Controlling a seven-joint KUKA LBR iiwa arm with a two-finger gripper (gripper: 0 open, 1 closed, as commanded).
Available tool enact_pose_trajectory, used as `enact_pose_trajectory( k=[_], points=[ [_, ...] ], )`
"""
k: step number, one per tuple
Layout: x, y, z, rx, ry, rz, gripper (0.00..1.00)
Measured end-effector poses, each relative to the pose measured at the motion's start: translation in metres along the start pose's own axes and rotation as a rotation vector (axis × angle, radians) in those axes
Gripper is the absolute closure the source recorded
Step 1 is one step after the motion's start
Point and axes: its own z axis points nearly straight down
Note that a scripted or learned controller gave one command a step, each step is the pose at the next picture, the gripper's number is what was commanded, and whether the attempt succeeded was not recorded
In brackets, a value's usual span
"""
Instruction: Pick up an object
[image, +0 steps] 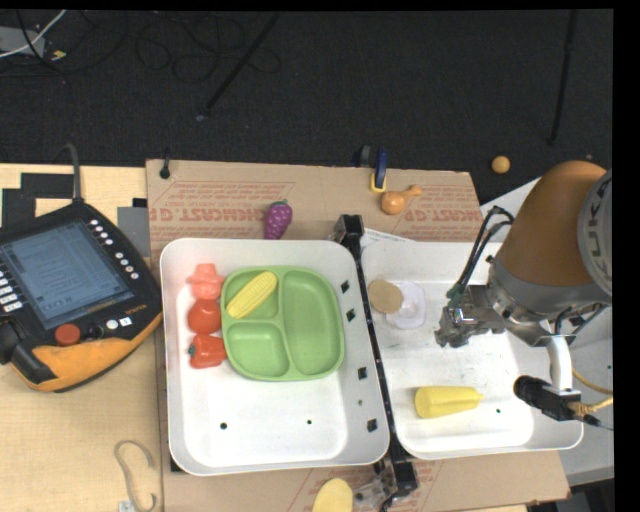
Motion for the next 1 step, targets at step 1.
enact_pose_trajectory(
  k=[1],
  points=[
    [-0.0009, 0.0006, -0.044, -0.001, 0.0, -0.012, 1.0]
  ],
)
